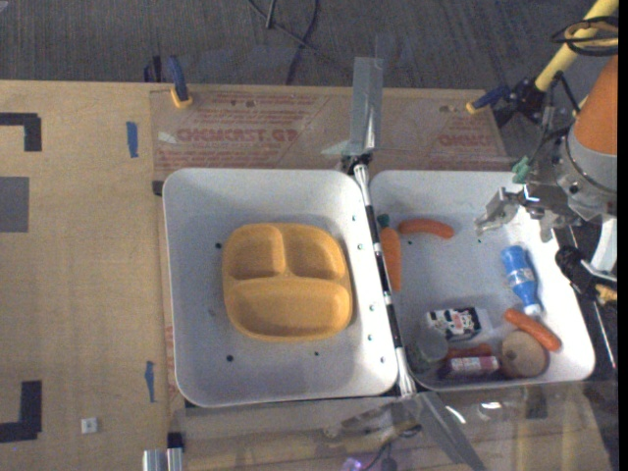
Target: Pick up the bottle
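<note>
My jaws hang over the right bin, above its upper right part; whether they are apart or together I cannot tell, and nothing shows between them. The blue bottle lies below them on the bin floor, apart from them, near the right wall. Just below the bottle lies an orange sausage, touching a brown potato-like lump. Left of the bottle sits a small black-and-white carton. The left bin holds a yellow divided tray.
</note>
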